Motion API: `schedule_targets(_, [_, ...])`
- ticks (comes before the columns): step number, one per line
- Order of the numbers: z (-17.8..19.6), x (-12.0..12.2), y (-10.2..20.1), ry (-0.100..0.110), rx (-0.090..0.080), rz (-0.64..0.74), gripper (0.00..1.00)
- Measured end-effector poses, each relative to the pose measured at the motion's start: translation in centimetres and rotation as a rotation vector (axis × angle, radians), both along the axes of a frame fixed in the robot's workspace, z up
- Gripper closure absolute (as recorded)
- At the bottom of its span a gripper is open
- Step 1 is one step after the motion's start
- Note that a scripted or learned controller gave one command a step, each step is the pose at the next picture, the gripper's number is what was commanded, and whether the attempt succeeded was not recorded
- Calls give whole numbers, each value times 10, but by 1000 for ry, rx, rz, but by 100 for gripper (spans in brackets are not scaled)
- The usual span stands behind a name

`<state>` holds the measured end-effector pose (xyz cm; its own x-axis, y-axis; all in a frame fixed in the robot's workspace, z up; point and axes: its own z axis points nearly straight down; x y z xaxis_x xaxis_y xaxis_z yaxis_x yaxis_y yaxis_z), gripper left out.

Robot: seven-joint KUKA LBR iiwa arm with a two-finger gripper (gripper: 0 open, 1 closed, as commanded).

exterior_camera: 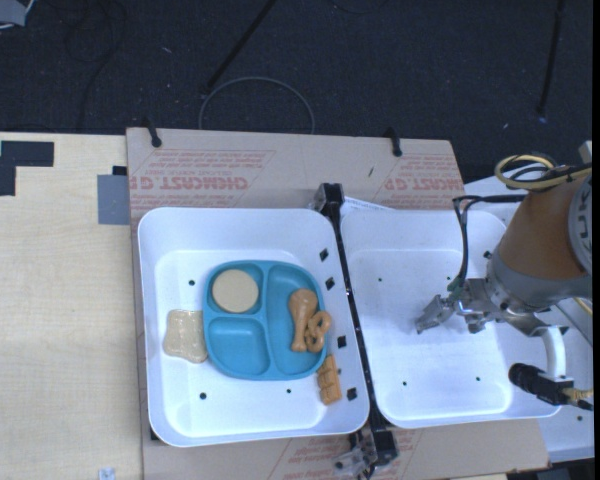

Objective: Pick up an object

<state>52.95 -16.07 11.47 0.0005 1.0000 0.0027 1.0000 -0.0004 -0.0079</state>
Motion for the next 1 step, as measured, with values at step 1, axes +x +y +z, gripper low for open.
schedule_targets(1, [-28, 0, 1, -4, -1, -1, 0])
